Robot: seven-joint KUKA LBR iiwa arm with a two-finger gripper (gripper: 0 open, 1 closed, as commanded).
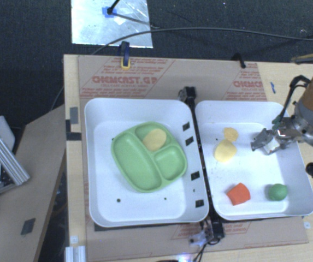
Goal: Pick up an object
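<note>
The right bin (253, 112) holds a small yellow piece (230, 134), a larger pale yellow lump (225, 151), an orange block (238, 194) and a green ball (277, 191). My gripper (264, 142) hangs over the right bin's upper right part, to the right of the two yellow pieces and apart from them. Nothing shows between its fingers. The left bin (102, 124) carries a green divided plate (147, 157) with a yellow item (155, 140) in its upper compartment.
The arm comes in from the right over the right bin's rim. A black divider with clips (195, 146) runs between the bins. A blue and yellow clamp (125, 55) stands at the board's back edge. A foil sheet (110, 14) lies beyond.
</note>
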